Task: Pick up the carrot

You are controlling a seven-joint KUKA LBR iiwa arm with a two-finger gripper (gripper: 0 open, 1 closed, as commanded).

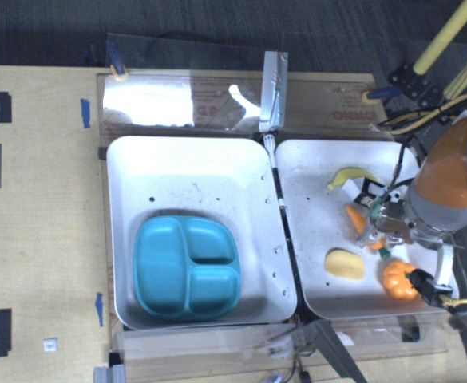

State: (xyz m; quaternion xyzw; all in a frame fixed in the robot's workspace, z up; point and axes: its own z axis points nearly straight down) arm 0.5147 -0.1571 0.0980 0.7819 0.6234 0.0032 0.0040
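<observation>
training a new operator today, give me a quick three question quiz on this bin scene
1. True or false: the blue divided plastic tray lies in the right white bin.
2. Which item sits nearest the gripper? A) small orange carrot B) pale yellow potato-like piece C) curved yellow banana
3. Fill in: the round orange pepper-like fruit lies near the right bin's ____ right corner.

Key: 1 false, it lies in the left white bin; 2 A; 3 front (lower).
</observation>
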